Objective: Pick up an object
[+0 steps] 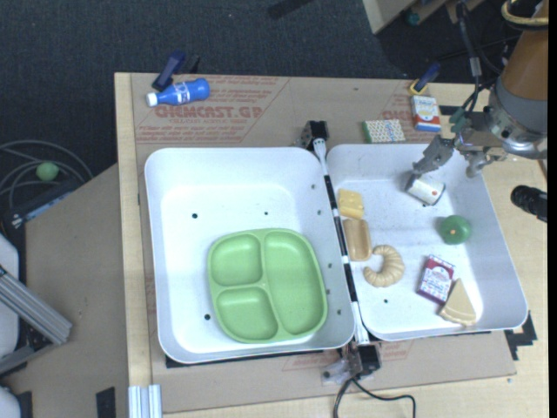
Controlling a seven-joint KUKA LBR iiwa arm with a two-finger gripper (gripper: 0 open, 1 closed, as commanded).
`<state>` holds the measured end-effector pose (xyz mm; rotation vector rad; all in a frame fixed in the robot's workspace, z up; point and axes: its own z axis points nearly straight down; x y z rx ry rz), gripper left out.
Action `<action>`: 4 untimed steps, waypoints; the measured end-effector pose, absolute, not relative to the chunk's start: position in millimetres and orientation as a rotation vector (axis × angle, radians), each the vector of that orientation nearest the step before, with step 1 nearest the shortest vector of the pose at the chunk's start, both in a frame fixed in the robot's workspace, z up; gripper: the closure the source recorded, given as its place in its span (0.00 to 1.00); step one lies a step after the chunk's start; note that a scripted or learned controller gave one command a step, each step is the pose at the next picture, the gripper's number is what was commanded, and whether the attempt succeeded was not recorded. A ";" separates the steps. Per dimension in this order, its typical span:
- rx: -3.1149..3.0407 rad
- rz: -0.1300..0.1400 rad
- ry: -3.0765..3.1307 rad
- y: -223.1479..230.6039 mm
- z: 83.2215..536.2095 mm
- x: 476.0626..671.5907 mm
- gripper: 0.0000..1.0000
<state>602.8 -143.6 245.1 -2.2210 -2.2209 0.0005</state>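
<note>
My gripper (452, 161) hangs over the far part of the right bin (487, 200), its fingers spread open with nothing between them. Just below its left finger (432, 158) a small white cylinder (425, 190) lies on the bin floor. A green ball (453, 228) sits a little nearer the front. Along the bin's left side lie a yellow block (351, 204) and a tan bread roll (358, 238), with a croissant (385, 266) beside them. A maroon packet (436, 279) and a sandwich wedge (459, 303) are at the front right.
The left bin (174, 233) holds a green divided plate (264, 283). Behind the bins, on the cardboard, lie a blue-and-white bottle (178, 92), a small patterned card (384, 131) and a small box (426, 112). Cables run at the left.
</note>
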 end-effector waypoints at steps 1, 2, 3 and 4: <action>-2.221 0.005 -2.217 -206.1 97.8 568.4 0.00; -2.220 0.001 -2.219 -188.0 84.1 550.1 0.00; -2.223 -0.001 -2.221 -188.3 94.8 550.9 1.00; -2.219 -0.003 -2.223 -112.5 85.4 557.4 1.00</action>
